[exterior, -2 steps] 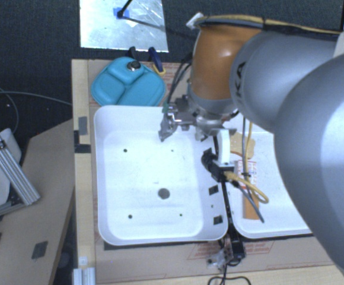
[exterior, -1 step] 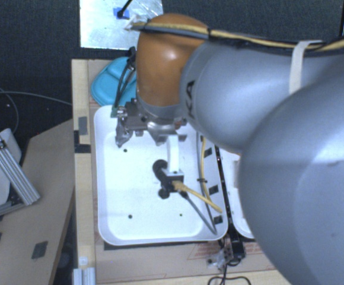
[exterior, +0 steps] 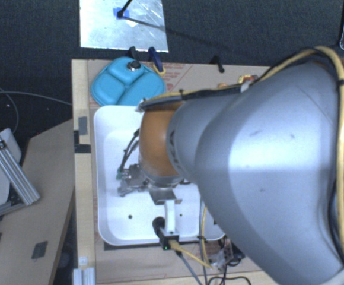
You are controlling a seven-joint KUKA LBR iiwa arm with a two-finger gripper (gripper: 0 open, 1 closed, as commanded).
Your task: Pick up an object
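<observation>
Blue lidded container [exterior: 126,82] sits on the surface just past the white bin's [exterior: 110,159] far rim, untouched. Arm [exterior: 267,159] is low over that bin, hiding most of its floor. Gripper [exterior: 137,180] state: can't tell. Advice: descend straight, confirm contact before closing, lift slowly.

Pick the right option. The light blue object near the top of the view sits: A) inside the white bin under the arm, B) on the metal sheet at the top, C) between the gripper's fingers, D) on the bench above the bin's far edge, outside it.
D: the light blue object lies on the bench beyond the far rim of the white bin, below the metal sheet and apart from the arm.
</observation>
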